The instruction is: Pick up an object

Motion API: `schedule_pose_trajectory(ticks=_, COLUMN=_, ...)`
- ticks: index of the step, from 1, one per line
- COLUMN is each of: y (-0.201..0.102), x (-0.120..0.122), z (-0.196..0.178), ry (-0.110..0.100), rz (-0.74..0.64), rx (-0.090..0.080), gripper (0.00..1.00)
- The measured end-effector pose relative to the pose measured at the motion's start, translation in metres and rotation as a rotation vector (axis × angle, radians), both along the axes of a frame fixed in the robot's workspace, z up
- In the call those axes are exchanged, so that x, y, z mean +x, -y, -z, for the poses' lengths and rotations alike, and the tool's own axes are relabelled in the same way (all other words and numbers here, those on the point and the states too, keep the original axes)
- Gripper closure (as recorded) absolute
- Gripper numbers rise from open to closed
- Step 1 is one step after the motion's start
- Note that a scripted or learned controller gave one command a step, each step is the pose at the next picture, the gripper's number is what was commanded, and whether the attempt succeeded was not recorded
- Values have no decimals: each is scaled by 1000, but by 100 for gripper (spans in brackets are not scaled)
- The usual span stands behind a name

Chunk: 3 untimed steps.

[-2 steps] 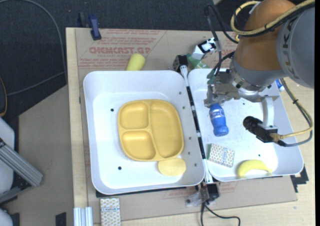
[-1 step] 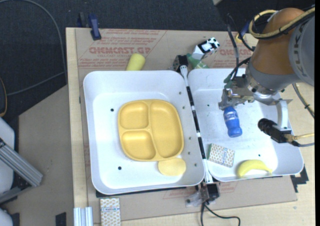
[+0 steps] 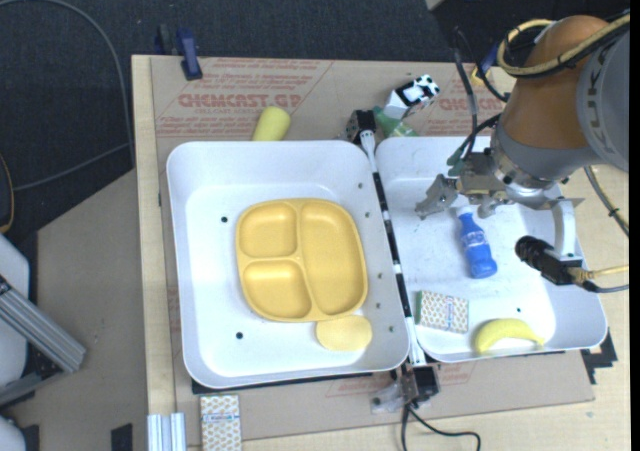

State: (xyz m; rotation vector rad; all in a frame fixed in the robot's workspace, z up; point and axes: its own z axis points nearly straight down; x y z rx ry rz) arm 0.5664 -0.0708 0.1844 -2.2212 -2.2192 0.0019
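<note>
Jaws (image 3: 462,197) low over right bin (image 3: 580,314), just above blue bottle (image 3: 476,246)

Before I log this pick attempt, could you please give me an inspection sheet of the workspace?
Surface: two shallow white bins on a brown board.
Job's things: blue plastic bottle, yellow banana and patterned square packet in the right bin; yellow divided tray and pale yellow disc in the left.
Clutter: yellow cylinder behind the left bin.
Grippers: gripper above the bottle.
Cables: black cable at the front edge.
Surroundings: dark floor.
</note>
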Motion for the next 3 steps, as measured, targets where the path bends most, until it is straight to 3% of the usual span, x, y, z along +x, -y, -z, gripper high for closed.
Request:
schedule_pose_trajectory(ticks=1, y=56, x=8, z=42, ry=-1, rz=-1, rx=0, gripper=0)
schedule_pose_trajectory(ticks=2, y=122, x=43, z=-3, ry=4, rz=-1, rx=-2, gripper=0)
schedule_pose_trajectory(ticks=3, y=94, x=37, z=85, ry=-1, rz=-2, rx=1, gripper=0)
